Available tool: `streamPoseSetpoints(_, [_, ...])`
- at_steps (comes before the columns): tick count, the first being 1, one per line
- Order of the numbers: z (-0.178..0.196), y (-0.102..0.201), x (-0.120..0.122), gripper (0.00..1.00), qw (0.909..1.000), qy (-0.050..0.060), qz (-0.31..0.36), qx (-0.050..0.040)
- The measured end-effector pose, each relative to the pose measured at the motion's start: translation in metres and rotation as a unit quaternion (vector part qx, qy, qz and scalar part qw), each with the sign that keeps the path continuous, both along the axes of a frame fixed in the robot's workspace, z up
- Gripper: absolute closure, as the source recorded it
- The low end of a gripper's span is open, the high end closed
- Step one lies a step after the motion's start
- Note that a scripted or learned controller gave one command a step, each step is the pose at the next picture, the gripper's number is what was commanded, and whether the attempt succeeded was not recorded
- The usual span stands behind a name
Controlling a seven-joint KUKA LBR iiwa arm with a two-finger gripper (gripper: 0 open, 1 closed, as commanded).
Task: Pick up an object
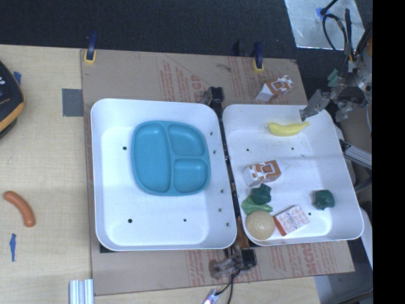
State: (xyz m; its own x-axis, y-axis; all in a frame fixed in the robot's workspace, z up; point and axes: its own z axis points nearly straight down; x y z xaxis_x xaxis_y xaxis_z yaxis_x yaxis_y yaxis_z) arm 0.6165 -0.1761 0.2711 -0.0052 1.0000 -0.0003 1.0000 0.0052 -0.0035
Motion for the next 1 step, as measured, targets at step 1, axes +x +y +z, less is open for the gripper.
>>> streamPoseSetpoints(1, [-0.1314,0.0425,0.0362,0.0,1.0,0.001,0.0,0.0002])
